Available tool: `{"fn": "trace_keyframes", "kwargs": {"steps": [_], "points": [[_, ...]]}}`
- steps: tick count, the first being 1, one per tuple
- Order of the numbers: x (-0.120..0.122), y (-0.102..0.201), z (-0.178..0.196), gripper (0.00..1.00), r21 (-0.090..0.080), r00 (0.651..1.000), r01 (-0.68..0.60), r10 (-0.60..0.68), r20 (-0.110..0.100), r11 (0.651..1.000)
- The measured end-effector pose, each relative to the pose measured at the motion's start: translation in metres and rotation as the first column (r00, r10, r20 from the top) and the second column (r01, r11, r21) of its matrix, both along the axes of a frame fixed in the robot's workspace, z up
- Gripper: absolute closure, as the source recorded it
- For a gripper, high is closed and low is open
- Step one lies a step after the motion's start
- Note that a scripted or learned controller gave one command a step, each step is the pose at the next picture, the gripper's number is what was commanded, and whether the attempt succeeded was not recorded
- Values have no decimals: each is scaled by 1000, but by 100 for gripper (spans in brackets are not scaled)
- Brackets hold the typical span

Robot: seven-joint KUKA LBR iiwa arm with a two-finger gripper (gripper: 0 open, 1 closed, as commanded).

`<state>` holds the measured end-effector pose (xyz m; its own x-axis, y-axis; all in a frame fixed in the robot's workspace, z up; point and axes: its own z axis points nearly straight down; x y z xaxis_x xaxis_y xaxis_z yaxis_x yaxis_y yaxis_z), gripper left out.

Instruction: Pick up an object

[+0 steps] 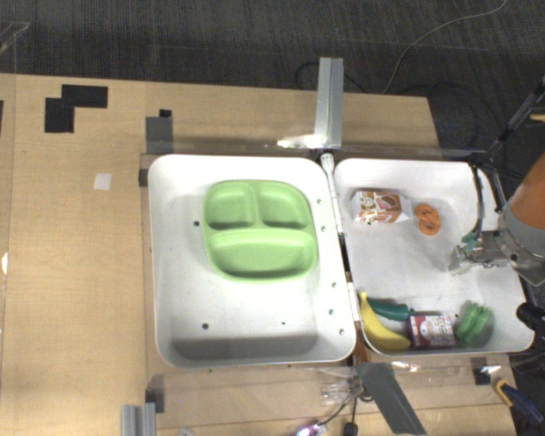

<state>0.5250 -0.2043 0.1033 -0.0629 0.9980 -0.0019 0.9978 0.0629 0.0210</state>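
The right bin [409, 271] holds a small printed snack packet [378, 207], an orange round piece [427, 219], a yellow banana [381, 327], a dark red can lying on its side [430, 328] and a green round object [475, 323]. A teal item [392, 311] pokes out behind the banana. My gripper [470, 254] hangs over the right side of this bin, right of the orange piece and above the green object. Nothing shows between its fingers.
The left bin [177, 325] bears a green divided plate [258, 228]. A metal post [330, 103] rises behind the seam between the bins. Cables run along the right bin's far right corner by the arm [536, 212].
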Motion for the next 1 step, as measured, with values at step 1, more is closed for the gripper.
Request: {"fn": "trace_keyframes", "kwargs": {"steps": [1], "points": [[0,0,0,0,0,1000,0,0,0,1000]]}}
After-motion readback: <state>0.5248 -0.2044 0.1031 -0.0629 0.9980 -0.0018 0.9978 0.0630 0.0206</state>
